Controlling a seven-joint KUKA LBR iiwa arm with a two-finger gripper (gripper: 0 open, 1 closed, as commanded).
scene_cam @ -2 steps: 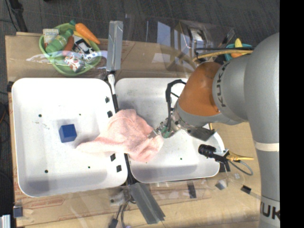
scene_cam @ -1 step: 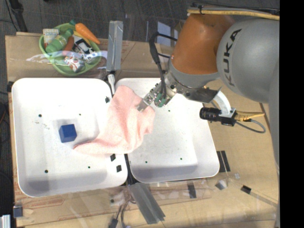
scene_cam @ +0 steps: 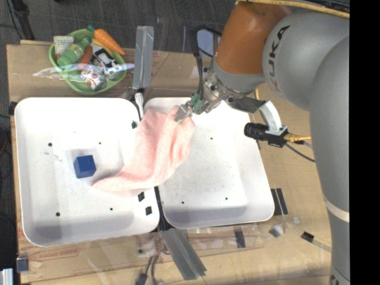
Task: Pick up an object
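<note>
Gripper (scene_cam: 191, 108) sits upper centre of frame, at the top edge of the right bin (scene_cam: 237, 183), and its fingers look pinched on the upper corner of the pink cloth (scene_cam: 157, 150) — cloth bunches up right at the tips, so I read it as closed on fabric, tho the view is small there. Cloth drapes from that corner down & to the left, across the divide btw the two bins, w/ its lower end lying in the left bin (scene_cam: 53, 218) near mid-frame. So its long axis runs diagonal: upper right at the gripper to lower left. That's the relation that counts: nearly all the cloth lies below-left of the gripper, hanging off one corner. A lift prob needs to go well up before the trailing end clears the bin walls, and a corner pinch could slip. Blue cube (scene_cam: 85, 165) sits in the left bin, left of the cloth's lower end, close but apart, well away from the gripper. Green bowl (scene_cam: 83, 61) of toy food sits upper left, outside both bins. Pick looks begun, not done: most of the cloth rests on the bins.
</note>
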